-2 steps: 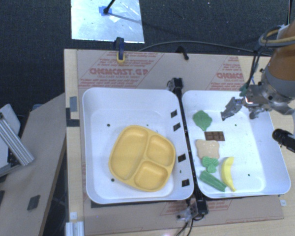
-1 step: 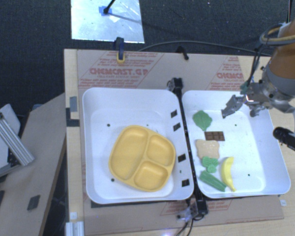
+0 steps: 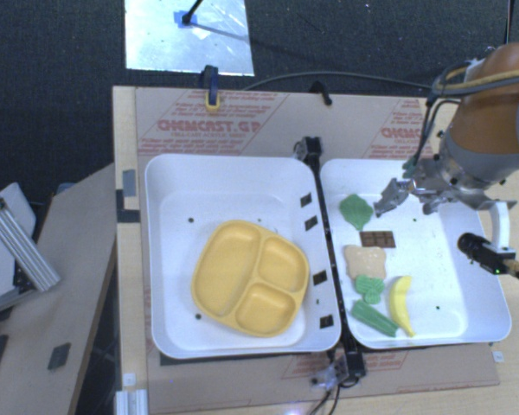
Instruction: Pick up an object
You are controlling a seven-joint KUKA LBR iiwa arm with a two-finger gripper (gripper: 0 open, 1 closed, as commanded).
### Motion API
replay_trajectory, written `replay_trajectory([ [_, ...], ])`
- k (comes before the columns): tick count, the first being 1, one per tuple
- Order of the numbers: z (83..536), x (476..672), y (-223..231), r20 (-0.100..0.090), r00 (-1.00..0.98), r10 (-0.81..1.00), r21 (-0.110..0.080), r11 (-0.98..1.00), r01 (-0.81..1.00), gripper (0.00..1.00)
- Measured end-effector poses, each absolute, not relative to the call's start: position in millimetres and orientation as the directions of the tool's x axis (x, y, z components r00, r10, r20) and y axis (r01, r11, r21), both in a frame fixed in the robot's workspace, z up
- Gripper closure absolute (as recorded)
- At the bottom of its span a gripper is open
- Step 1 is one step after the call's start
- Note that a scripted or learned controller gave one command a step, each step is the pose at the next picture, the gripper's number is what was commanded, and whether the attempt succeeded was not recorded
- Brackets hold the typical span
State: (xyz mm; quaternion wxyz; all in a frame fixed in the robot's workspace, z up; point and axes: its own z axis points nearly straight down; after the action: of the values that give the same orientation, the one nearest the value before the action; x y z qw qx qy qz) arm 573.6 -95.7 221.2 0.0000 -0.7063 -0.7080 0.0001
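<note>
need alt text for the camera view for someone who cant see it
A grey and orange robot arm reaches in from the right, its gripper hovering over the right white bin, which holds small toy foods: a green leaf, a brown chocolate piece, a banana. The left white bin holds a yellow divided plate.

glossy plastic yellow tray [image 3: 251, 277]; smooth white bins [image 3: 169, 258].

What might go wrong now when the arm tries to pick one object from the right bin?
The objects lie crowded: the beige piece touches the brown block and a green piece, so the gripper may nudge neighbours. The banana lies near the bin's front rim, possibly awkward to reach.
</note>
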Motion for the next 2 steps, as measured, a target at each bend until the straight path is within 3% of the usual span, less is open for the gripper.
replay_trajectory([
  [2, 117.7, 575.8, -93.1, 0.001, -0.001, 1.0, -0.001, 0.001, 1.0, 0.0],
])
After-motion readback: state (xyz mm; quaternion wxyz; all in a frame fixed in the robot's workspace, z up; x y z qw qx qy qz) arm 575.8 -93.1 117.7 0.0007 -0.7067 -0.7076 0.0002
